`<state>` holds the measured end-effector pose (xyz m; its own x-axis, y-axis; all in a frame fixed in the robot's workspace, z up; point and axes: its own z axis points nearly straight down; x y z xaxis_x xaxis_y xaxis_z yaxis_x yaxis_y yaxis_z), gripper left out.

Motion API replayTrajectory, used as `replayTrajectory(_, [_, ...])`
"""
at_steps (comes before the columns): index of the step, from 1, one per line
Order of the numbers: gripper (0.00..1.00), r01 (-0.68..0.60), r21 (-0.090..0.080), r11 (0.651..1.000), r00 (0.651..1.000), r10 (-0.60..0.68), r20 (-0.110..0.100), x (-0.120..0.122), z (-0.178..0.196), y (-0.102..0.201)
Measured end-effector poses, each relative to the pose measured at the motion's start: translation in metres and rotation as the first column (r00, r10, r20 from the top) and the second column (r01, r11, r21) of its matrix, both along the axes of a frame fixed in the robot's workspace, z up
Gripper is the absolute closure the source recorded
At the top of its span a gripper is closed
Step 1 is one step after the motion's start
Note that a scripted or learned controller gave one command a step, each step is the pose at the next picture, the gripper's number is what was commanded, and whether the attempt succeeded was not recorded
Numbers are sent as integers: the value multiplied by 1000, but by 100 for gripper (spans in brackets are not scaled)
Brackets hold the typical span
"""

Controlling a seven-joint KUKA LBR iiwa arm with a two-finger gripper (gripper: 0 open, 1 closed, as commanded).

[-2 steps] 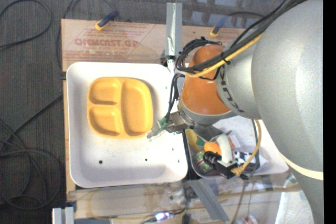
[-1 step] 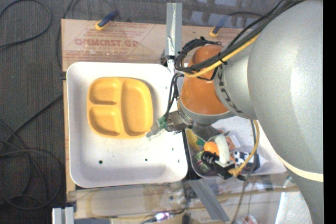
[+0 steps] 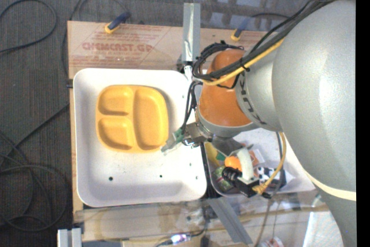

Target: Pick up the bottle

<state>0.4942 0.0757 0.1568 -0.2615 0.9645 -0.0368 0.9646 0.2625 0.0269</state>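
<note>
1. Two-finger gripper [image 3: 175, 142]: low over the right-hand part of the shallow white left bin [image 3: 115, 185]. Whether it is open or closed cannot be told.
2. Yellow plastic tray with three compartments [image 3: 133, 117]: just left of the gripper, its nearest corner right at the tip.
3. Grey arm with orange band [image 3: 222, 107]: directly right of the gripper, covering much of the shallow white right bin [image 3: 263, 142].
4. Cluster of small mixed-coloured items [image 3: 222, 159]: right of and below the gripper in the right bin, partly hidden.
5. Bottle: cannot be picked out with certainty, so its place relative to the gripper cannot be told.
</note>
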Motion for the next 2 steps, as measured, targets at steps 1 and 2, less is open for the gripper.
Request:
replayTrajectory(1, [0,-59,-12,998,998,59,-36,4,6,6])
replayTrajectory(2, [0,-150,24,988,988,151,-39,24,48,70])
